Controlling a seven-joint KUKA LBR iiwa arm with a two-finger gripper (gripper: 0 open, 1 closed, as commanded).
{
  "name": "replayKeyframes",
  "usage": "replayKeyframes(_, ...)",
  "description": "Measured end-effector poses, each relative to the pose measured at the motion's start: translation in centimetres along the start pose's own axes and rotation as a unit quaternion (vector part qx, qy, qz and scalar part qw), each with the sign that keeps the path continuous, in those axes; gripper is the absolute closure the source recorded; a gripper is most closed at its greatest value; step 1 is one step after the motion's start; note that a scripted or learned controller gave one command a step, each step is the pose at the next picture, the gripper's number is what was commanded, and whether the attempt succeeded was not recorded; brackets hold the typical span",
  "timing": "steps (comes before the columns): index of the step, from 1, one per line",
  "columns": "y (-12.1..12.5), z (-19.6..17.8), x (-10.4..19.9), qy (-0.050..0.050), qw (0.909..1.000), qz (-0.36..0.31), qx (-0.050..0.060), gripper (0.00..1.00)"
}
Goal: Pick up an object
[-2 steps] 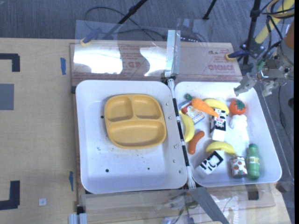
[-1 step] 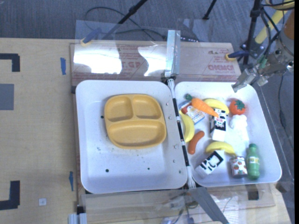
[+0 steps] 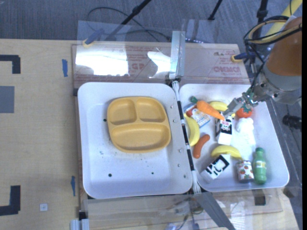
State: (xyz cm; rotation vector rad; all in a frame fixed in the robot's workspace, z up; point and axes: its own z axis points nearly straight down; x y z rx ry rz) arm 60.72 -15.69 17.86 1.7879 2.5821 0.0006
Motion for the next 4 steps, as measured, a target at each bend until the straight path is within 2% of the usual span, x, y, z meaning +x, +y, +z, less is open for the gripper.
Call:
replayKeyframes(1, 6.8, 8.8, 1.8, -0.001, 0.9991, -0.042, 0.0, 0.0)
replayKeyframes(2, 6.8, 7.7, 1.8, 0.0, 0.999, -0.045, 0.002, 1.0)
replayKeyframes(3, 9.4, -0.7, 10.9, 0.0, 0.9998, 0.021, -0.001, 1.0)
replayKeyframes(4, 7.1, -0.6, 10.3, 0.001, 0.9767, 0.215, 0.002, 1.0)
